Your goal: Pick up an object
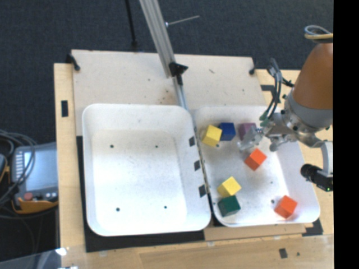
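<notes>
The right bin point(307, 216) holds several cubes. A yellow cube point(212, 135), a blue cube point(227, 130) and a purple block point(245, 130) sit in a row along its far side. An orange cube point(255, 159) lies mid-bin. A second yellow cube point(229, 186) and a green cube point(229, 205) sit by the front left corner, and another orange cube point(286, 206) is at the front right. My gripper point(253, 143) hangs low over the bin, between the purple block and the mid-bin orange cube, just above the latter. Nothing is visibly held.
The left bin point(85, 119) stands beside the right one, sharing a middle wall with black clips point(197, 164). A slanted aluminium mast point(159, 29) rises behind the bins. The arm's orange band point(317, 74) overhangs the right bin's far right corner.
</notes>
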Controlling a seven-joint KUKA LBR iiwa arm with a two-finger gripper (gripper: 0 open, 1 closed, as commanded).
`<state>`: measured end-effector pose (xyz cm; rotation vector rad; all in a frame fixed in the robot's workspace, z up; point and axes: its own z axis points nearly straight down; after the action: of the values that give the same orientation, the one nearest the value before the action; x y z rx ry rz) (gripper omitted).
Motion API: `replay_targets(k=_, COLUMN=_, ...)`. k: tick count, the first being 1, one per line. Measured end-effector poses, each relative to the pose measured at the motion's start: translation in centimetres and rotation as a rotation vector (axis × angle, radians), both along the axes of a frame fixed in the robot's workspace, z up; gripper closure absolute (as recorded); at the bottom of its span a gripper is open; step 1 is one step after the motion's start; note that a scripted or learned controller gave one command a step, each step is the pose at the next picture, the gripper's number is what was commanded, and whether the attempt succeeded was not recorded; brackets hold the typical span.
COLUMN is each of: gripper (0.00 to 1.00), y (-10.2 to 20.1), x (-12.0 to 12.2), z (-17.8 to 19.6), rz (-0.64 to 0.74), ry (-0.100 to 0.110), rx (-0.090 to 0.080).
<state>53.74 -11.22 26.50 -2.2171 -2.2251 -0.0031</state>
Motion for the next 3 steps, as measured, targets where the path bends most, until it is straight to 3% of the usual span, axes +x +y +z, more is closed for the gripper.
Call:
replay_targets(k=1, gripper=0.0, y=0.0, x=0.0, z=0.0, rz=-0.003, ry=-0.001, rx=0.0)
replay_targets(k=3, gripper=0.0, y=-1.4, x=-0.1, z=-10.7, rz=-0.006, ry=0.006, rx=-0.004)
